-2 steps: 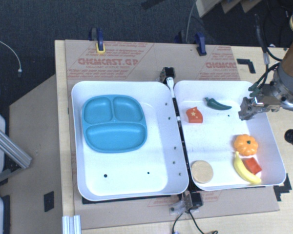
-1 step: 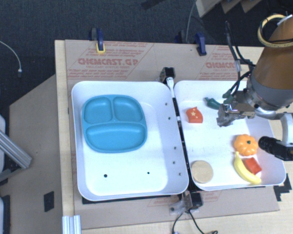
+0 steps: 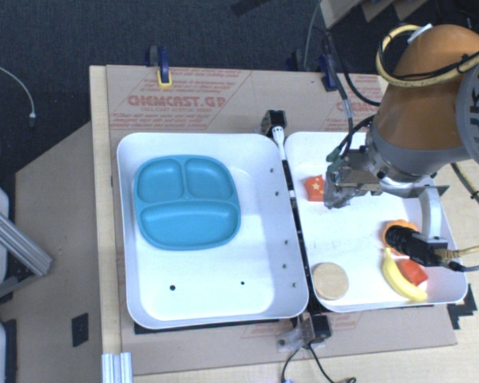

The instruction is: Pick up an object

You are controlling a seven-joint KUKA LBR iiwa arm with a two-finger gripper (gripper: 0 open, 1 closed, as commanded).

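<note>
Gripper (image 3: 338, 191) sits low over the far left part of the right bin (image 3: 355, 238), under the grey wrist and orange band of the arm. From this slanted view I cannot tell how far open it is, and nothing can be seen held in it. Just to its left, touching or almost touching it, lies a small red block (image 3: 314, 187) with a pale mark on its top face. It rests on the bin floor close to the wall between the two bins, and it looks like the likeliest target.

Further out in the same bin, a tan round disc (image 3: 330, 280) lies at the near left. A yellow banana (image 3: 399, 282) lies at the near right, with a small red piece (image 3: 416, 272) against it. The left bin (image 3: 255, 254) holds a blue divided plate (image 3: 188, 202), well apart from the arm.

As I judge it, the approach is made but the pick is not. No object is off the floor, so closing on one and lifting it are both left to do.
</note>
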